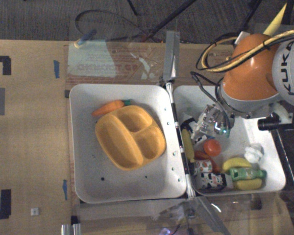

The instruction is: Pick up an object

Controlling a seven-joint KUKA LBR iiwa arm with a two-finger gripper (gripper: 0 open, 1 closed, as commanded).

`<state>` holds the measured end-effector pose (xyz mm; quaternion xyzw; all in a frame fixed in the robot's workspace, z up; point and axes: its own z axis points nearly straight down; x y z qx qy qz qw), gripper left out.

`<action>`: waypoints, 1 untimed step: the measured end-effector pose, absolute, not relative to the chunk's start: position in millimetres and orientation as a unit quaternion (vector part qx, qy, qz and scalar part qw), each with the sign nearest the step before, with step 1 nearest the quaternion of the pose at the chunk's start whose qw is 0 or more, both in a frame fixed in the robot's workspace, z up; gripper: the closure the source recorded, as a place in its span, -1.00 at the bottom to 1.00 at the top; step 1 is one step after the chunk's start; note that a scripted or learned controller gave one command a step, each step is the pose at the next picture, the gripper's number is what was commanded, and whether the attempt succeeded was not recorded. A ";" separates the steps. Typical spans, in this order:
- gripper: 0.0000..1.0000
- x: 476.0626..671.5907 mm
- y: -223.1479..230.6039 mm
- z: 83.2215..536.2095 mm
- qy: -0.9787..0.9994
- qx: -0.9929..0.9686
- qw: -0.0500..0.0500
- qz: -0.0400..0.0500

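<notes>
From the camera view I see the end effector (211,124) low in the right bin (277,177), just above the red tomato (212,147), which I'll use as my landmark. Whether its grip is wide or narrow I cannot tell (the wrist and glare hide that part), and I see nothing held in it. Right of the tomato and lower lie a yellow banana (235,163) and a green bottle (245,173); below the tomato stands a small carton (209,179); a white object (254,153) sits to its right. Far left of the tomato, the left bin (83,180) holds an orange divided plate (130,136) and a carrot (108,107). My judgement: nothing is lifted yet; the grasp and raise remain.
</notes>
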<state>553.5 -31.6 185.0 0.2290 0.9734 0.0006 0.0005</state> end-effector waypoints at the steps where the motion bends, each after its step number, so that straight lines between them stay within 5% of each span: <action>1: 1.00 635.1 -2.3 208.8 0.944 0.329 0.003 0.001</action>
